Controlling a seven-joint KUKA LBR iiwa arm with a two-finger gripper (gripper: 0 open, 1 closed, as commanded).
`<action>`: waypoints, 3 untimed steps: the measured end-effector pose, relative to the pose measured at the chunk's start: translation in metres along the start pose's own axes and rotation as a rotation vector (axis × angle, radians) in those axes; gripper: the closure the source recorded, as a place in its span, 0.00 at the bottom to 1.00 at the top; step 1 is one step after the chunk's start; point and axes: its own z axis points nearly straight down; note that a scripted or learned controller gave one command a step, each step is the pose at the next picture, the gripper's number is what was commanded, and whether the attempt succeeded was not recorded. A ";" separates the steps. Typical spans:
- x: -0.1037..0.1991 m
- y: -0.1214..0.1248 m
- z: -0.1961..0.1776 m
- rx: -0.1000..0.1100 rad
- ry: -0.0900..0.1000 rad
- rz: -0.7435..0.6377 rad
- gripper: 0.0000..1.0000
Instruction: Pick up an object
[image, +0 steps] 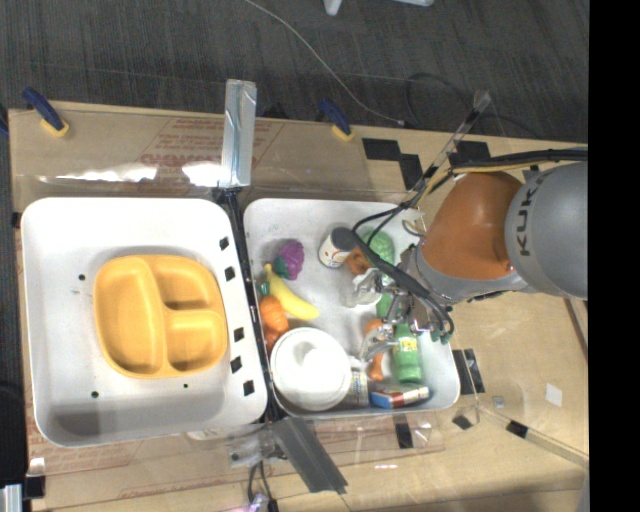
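I see a glossy yellow divided tray (160, 312) in the left bin (50, 300). In the right bin (300, 215): banana (290, 300), round white bowl (310, 368), green bottle (406, 360). Gripper (385, 320) low over the clutter; I cannot tell its state.

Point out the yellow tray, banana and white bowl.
yellow tray (160, 312), camera view, on the divider between its compartments.
banana (290, 299), camera view, mid-length of the fruit.
white bowl (311, 368), camera view, centre of the bowl.
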 end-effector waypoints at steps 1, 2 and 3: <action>-0.003 0.002 -0.012 0.001 -0.005 -0.009 1.00; -0.003 0.002 -0.011 0.001 -0.004 -0.009 0.00; -0.005 0.003 -0.023 0.002 -0.010 -0.015 1.00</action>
